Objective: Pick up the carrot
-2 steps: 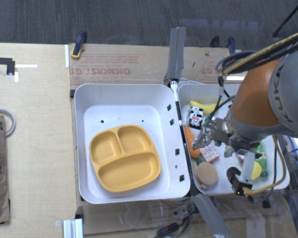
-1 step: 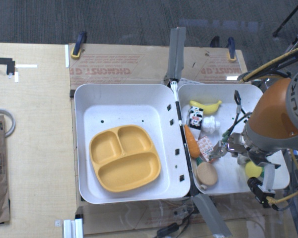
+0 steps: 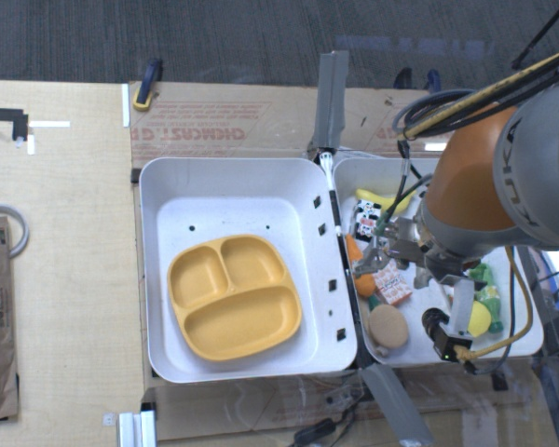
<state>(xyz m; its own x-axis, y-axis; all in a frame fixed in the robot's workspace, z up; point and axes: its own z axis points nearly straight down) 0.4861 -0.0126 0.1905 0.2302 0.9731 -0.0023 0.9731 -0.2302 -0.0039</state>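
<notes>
The right shallow white plastic bin (image 3: 533,341) is crowded: the grey arm with its orange band (image 3: 480,180) covers most of its middle, and loose things fill the strip along the near-left wall, leaving little open floor. The left shallow white plastic bin (image 3: 238,189) has bare floor all round the yellow three-compartment plastic plate (image 3: 235,296), which lies well apart from every wall.

The two-finger gripper (image 3: 388,250) hangs low over the left part of the right bin, just beside the dividing wall; whether the fingers are spread or pressed together cannot be told, as the wrist hides them.

The small orange carrot (image 3: 357,255) lies in the right bin close to the left wall, touching or nearly touching the gripper's left side; only a short orange stub and a rounder orange patch below it show. Near it sit a red-and-white packet (image 3: 393,287), a round tan bread-like piece (image 3: 388,328), a black-and-white patterned box (image 3: 367,219) and a yellow banana-like piece (image 3: 374,199).

Both bins rest on a pale wooden desk (image 3: 65,277) with brown printed cardboard (image 3: 233,124) behind them; dark grey carpet (image 3: 214,17) lies beyond
</notes>
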